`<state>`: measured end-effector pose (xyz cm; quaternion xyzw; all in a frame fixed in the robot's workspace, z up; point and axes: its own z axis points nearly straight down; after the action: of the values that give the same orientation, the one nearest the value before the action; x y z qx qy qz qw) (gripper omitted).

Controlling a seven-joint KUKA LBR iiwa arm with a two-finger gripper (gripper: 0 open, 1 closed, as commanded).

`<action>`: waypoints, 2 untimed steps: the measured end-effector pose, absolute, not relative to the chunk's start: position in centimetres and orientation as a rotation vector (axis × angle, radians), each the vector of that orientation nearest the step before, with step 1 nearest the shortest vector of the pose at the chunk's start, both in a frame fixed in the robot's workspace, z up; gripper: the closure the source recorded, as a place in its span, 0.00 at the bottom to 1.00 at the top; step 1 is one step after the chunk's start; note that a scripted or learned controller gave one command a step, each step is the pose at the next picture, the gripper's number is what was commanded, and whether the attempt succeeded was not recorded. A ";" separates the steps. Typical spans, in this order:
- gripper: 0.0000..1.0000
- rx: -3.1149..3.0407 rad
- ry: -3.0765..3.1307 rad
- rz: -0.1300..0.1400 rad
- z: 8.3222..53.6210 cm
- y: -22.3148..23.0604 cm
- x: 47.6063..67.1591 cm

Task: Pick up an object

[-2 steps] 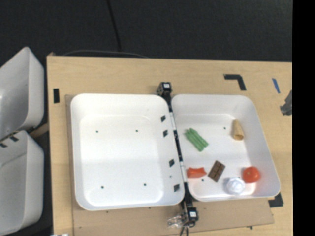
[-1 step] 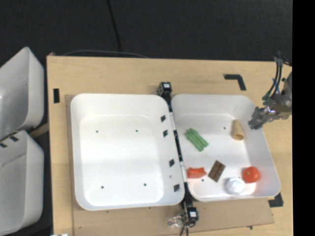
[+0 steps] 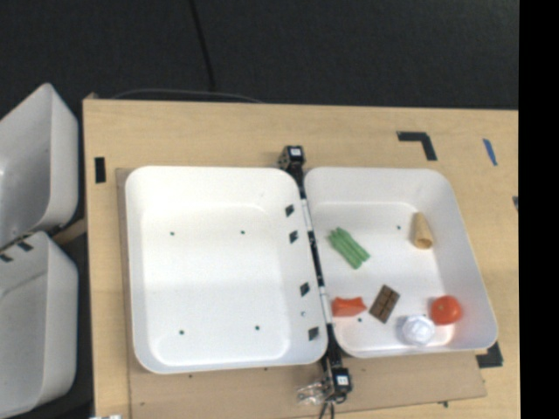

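Evidently the pick has not begun: nothing is lifted. All candidates lie in the right bin [image 3: 454,203]: green block [image 3: 348,248], tan piece [image 3: 422,230], red piece [image 3: 348,305], brown block [image 3: 384,304], red ball [image 3: 446,310], white ball [image 3: 417,329]. Next calls for descending over one; the green block lies apart, while both balls crowd the near wall. The left bin [image 3: 140,234] holds nothing graspable.

Bright, even light; bins [image 3: 210,182] glare white, pic slightly soft

The arm's colours, shape, cables and markings cannot be told from this view.
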<state>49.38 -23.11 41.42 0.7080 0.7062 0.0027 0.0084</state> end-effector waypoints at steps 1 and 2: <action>1.00 2.202 2.210 0.011 56.2 -22.9 48.9; 1.00 2.230 2.230 -0.011 39.5 -22.1 48.9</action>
<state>48.87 -22.13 39.45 0.7072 0.7070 -0.0035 -0.0061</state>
